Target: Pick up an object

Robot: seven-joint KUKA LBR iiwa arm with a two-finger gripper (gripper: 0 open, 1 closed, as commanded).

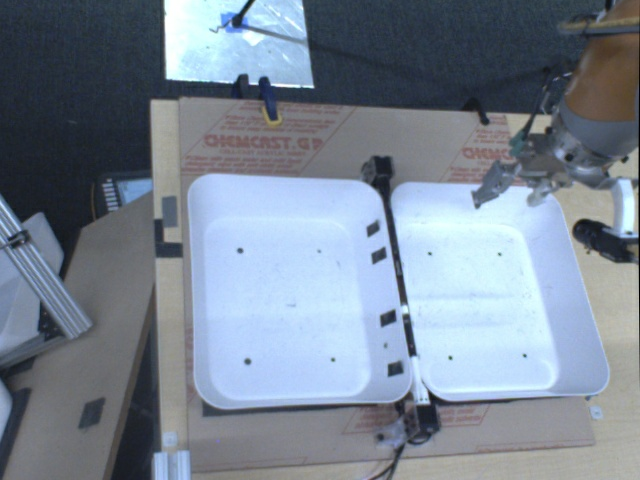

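Red print on the brown board (330, 128) under the bins reads "CHEMCAST GP" at far left, just beyond the left bin (210, 193). The same red lettering repeats at far right and along the near edge, too blurred to read.

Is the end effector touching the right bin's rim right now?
Cannot tell. In the camera view the end effector overlaps the far rim of the right bin, but the slanted angle hides any contact or gap.

Two bins (290, 193) side by side on bench (120, 268)
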